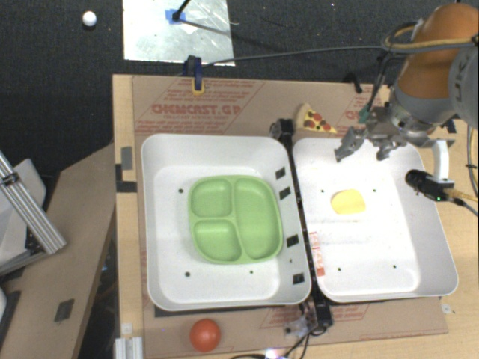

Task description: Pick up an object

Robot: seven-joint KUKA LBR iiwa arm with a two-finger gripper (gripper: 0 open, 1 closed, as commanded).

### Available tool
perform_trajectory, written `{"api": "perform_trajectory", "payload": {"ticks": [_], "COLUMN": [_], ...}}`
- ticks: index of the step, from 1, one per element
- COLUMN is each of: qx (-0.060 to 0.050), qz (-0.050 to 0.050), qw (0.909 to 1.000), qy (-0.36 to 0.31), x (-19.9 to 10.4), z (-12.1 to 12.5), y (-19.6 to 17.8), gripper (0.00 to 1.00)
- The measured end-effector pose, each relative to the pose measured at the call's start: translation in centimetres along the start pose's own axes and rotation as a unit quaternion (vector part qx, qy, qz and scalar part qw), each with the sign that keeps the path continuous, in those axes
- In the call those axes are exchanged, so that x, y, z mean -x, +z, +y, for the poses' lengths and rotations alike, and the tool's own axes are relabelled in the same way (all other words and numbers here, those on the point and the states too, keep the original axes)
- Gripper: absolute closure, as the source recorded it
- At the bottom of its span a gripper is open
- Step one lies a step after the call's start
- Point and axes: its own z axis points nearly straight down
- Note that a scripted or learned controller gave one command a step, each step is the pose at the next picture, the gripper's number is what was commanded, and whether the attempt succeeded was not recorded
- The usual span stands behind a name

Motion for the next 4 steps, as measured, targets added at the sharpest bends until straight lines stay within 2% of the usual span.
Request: {"api": "perform_trajectory", "payload": {"ticks": [1,2,4], "qx": [0.006,0.005,0.005], "qz": [-0.001,-0.001,0.0], "qw": [1.0,1.0,1.0], "qy": [-0.001,0.0,0.0], "x": [0.0,0.5,0.2], "z": [0.2,1.2,1.6], "y": [-0.7,4.4,13.7], "gripper": [0.0,0.0,0.0]}}
